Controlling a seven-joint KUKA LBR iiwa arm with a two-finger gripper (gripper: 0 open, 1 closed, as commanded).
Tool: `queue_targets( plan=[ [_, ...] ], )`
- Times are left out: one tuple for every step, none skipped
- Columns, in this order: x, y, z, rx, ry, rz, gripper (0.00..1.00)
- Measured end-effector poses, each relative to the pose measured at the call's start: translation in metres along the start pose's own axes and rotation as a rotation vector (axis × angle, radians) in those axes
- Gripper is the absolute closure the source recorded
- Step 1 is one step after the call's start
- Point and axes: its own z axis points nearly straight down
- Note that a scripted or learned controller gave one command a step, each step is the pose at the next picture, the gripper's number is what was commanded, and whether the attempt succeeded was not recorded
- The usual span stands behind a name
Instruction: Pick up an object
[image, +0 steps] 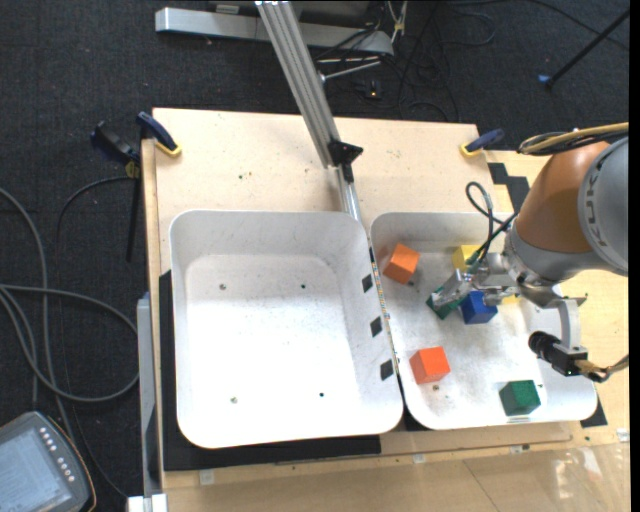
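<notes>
Two shallow white bins side by side on a pale bench; left bin at nine o'clock of the scene, right bin at three o'clock. Grey arm with orange band reaching in from three o'clock, low over the right bin. Gripper down among the blocks, close against a blue block — whether pinching it, cannot tell, the wrist body and cables hiding the tips. Yellow block just beside, at twelve o'clock of the blue one, partly covered by the wrist. Dark green piece touching the gripper at nine o'clock of the blue block. Orange block near the bin's dividing wall, at ten o'clock of the gripper, tilted. Red-orange block at seven o'clock of the gripper, well apart. Green block at five o'clock, near the bin's front rim. Crowded around the blue block — yellow, dark green and the cables all close. Slanted metal rail crossing the bench from twelve o'clock down to the gap between bins.
</notes>
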Motion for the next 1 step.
queue_targets(
  plan=[
    [0.0,0.0013,-0.0089,-0.004,-0.002,-0.001,1.0]
  ],
)
